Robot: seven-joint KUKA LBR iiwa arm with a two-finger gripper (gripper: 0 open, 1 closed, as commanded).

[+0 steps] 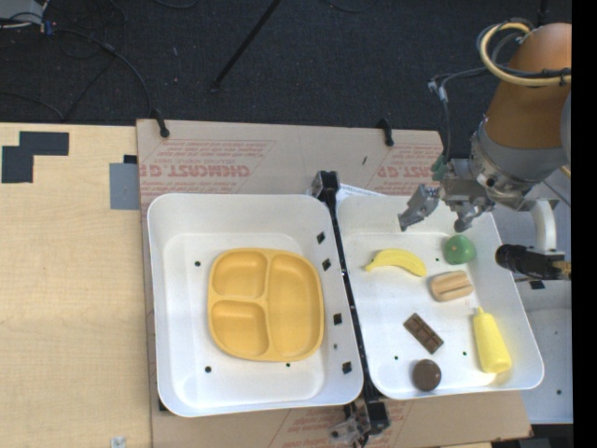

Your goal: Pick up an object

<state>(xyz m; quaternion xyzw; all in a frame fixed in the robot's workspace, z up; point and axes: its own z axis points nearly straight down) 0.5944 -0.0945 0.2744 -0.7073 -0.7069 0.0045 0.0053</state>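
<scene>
The claw (439,211) hangs over the far edge of the right bin (373,362), its two fingers spread wide apart with nothing between them and nothing touching them, as far as this slanted look allows; how high the tips sit above the bin floor is hard to judge. No target is named, so any of the six things in that bin will serve. Going from near to far: the brown round piece (426,374) lies at about six o'clock in the bin, the yellow bottle (491,340) at four o'clock close to the right wall, the dark chocolate bar (423,332) near the middle, the tan bread roll (451,286) at two o'clock, the banana (395,262) at about twelve, and the green ball (458,248) at one o'clock, nearest the claw. The main risk, I judge, is a straight descent closing on bare floor between the banana and the green ball, since the fingers straddle neither. The ball would likely roll off a glancing finger; the flat bar offers little to grip. The left bin (168,250) holds a yellow divided plate (266,304), well apart from all this.
</scene>
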